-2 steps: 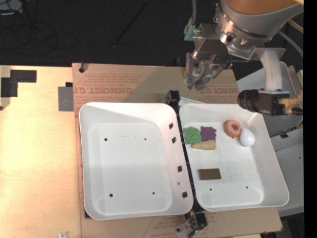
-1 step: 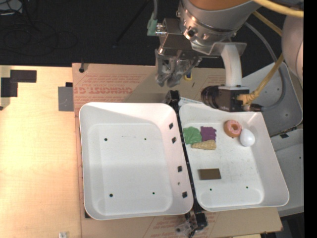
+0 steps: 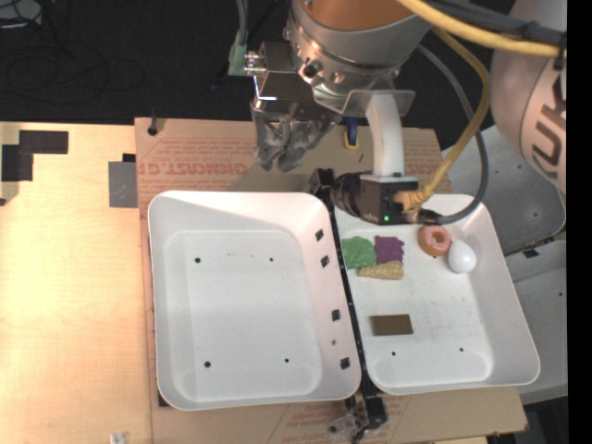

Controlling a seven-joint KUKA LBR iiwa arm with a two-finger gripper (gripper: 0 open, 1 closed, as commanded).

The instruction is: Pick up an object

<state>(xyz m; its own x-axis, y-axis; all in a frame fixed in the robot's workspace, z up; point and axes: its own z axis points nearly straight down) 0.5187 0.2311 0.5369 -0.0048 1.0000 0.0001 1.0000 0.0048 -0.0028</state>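
1. Two white bins lie side by side: the left bin (image 3: 176, 248) sits below and left of the gripper (image 3: 289, 146), the right bin (image 3: 499, 340) below and right of it.
2. The gripper hangs above the cardboard (image 3: 199, 160) behind the bins, its fingers closed on a crumpled grey object (image 3: 287, 144).
3. In the right bin, well below and right of the gripper, five things lie: a green piece (image 3: 358, 251), a purple piece (image 3: 389, 247) touching it, a tan cone (image 3: 382, 270) just under both, a pink ring (image 3: 434, 240), and a white ball (image 3: 462, 258) beside the ring.
4. One brown card (image 3: 391, 326) lies nearer the camera, apart from them.
5. Red print on the cardboard is upside down and too blurred to make out with certainty.
6. A yellow cable (image 3: 462, 132) loops right of the gripper.
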